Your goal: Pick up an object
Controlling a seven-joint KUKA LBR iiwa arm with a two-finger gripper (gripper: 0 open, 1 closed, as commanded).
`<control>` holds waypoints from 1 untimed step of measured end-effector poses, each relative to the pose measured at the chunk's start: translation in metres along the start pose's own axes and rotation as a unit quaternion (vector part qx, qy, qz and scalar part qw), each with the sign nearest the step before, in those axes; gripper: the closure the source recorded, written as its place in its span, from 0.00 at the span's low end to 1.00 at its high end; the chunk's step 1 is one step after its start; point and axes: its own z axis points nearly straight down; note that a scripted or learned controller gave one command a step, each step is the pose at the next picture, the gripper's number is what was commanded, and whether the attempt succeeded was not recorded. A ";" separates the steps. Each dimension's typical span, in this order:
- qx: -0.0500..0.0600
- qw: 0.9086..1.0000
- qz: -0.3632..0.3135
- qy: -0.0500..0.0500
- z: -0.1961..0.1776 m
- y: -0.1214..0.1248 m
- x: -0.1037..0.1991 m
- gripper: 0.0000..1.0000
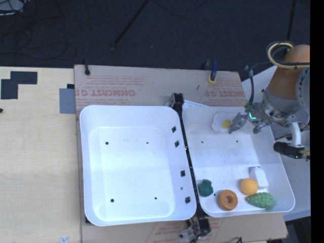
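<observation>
Brown ring-shaped doughnut (228,200) lies between dark-green toy (205,188) and orange ball (248,186).

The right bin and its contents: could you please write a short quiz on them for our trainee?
1. True or false: the donut lies in the right bin.
2. Which lies nearest the fried egg: A orange, B gripper, C grapes?
3. Fill in: the dark green toy sits to the ___ of the donut in the picture.

Key: 1 true; 2 B; 3 left.
</observation>
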 end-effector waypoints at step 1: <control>0.000 1.000 0.000 0.000 -0.010 0.000 -0.001 1.00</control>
